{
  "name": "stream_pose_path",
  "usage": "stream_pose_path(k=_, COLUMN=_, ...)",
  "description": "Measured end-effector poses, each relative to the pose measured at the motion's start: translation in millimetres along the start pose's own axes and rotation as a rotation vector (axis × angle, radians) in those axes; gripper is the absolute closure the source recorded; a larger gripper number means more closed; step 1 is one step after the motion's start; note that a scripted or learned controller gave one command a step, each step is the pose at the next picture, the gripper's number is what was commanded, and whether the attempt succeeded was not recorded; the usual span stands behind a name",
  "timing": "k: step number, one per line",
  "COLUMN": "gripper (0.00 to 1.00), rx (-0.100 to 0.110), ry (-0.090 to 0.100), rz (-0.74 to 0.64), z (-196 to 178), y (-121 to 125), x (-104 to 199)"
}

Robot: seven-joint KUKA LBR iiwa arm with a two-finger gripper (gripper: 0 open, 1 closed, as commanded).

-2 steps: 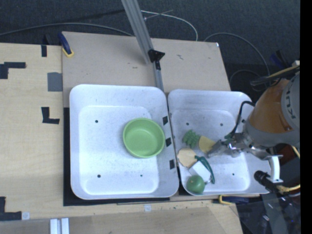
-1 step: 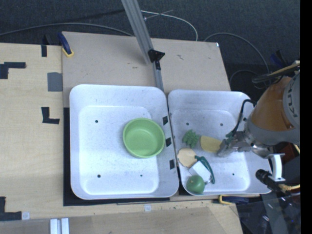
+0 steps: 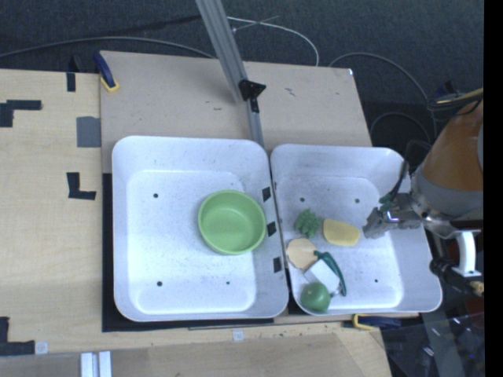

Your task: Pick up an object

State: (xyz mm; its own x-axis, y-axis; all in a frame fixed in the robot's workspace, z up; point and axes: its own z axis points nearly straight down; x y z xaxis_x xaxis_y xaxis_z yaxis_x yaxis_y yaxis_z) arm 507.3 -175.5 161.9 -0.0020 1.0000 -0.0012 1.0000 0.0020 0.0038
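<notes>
Nothing lifted yet. Gripper (image 3: 376, 225) low in right bin (image 3: 357, 163), just right of the yellow piece (image 3: 340, 232); can't tell its state. Broccoli (image 3: 308, 224), tan piece (image 3: 300, 252), green ball (image 3: 316, 296) also lie there; green bowl (image 3: 231, 222) in left bin (image 3: 157, 163). Grasp and lift remain

Green bowl (image 3: 232, 222) in left bin (image 3: 141, 163); right bin (image 3: 369, 167) w/ small food toys; gripper (image 3: 376, 222) low, just beside yellow piece (image 3: 341, 232).
</notes>
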Motion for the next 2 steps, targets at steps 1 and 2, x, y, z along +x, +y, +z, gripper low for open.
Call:
stream_pose_path(k=1, gripper=1.0, rx=-0.001, ry=-0.001, rz=0.0, z=-59, y=6, x=-7)
stream_pose_path(k=2, gripper=1.0, rx=0.0, ry=0.0, rz=-0.001, z=-106, y=12, x=1)
